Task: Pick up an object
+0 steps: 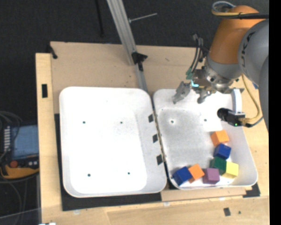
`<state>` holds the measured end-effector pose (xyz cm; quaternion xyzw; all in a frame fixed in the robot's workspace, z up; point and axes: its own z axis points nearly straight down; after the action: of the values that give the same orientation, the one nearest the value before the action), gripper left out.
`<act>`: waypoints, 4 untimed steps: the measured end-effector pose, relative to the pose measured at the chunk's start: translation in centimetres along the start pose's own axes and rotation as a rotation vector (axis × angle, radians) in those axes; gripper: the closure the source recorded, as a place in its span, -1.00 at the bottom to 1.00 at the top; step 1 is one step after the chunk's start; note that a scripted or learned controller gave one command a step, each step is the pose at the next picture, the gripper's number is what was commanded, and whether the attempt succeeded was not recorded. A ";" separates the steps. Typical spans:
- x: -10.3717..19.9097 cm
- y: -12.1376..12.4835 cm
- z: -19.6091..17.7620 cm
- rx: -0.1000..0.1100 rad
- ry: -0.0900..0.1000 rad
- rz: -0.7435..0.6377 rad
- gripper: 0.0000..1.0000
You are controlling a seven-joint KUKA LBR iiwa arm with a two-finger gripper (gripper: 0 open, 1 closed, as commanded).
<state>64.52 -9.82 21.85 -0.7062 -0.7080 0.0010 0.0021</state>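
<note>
Your stock for picking sits in the right bin (178, 100), gathered in its near right corner. Item one: an orange cube (219, 137), farthest up the bin's right side. Item two: a blue cube (222, 151) just below it. Item three: a dark green cube (218, 163), touching the blue one. Item four: a yellow cube (232, 168) just beside the green, against the bin's right wall. Item five: a purple cube (211, 175) along the near wall. Item six: a second, smaller-looking orange cube (195, 171) next to the purple. Item seven: a second blue cube (182, 175), at the left end of that row. All appear as plain matte blocks, closely packed, several touching.

Your gripper (192, 94) hangs over the far end of the same bin, well apart from the cubes, fingers spread apart with nothing between them. The floor of the bin between gripper and cubes is bare and speckled.

Also listed: the left bin (105, 139), white, with a few dark dots; a metal strut (124, 27) slanting across the bench behind the bins; a black cable (234, 116) fitting by the arm's wrist.
</note>
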 end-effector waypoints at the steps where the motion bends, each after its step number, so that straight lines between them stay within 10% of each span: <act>1: 0.0 0.1 -0.3 -0.005 -0.001 -0.001 -1.00; 3: 0.3 -0.3 11.8 0.000 -0.004 0.004 -1.00; 4: 0.2 -0.3 12.1 -0.004 -0.003 0.005 -1.00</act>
<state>64.20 -9.64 9.74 -0.7081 -0.7061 0.0007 -0.0004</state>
